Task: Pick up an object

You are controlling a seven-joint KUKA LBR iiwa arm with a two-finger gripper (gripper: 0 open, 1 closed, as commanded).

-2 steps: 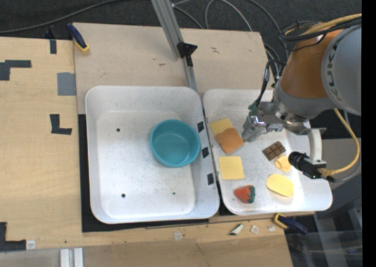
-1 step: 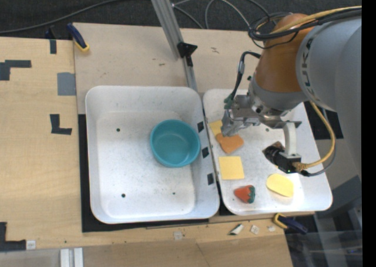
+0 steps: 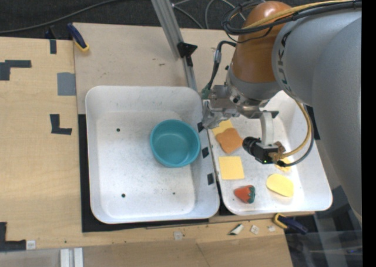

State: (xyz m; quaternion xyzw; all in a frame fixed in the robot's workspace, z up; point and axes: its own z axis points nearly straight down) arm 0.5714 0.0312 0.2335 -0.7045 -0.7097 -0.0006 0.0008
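Observation:
My gripper [image 3: 212, 119] hangs low over the left edge of the right bin [image 3: 305, 201], by the wall between the two bins. Just right of it and partly under it lies a yellow piece [image 3: 225, 125], touching an orange-brown toast-like slab [image 3: 229, 140]. Toward the front of the same bin lie a flat yellow square [image 3: 231, 168], a red strawberry with a green top [image 3: 245, 193] and a yellow wedge [image 3: 280, 185]. A teal bowl [image 3: 174, 143] sits upright in the left bin [image 3: 117, 160]. The wrist and the orange band hide the back of the right bin.
A black cable connector [image 3: 258, 148] with an orange lead hangs from the arm over the middle of the right bin. A slanted metal pole [image 3: 170, 25] rises behind the bins. Clamps sit at the bench's back left [image 3: 78, 37] and front right [image 3: 288, 222].

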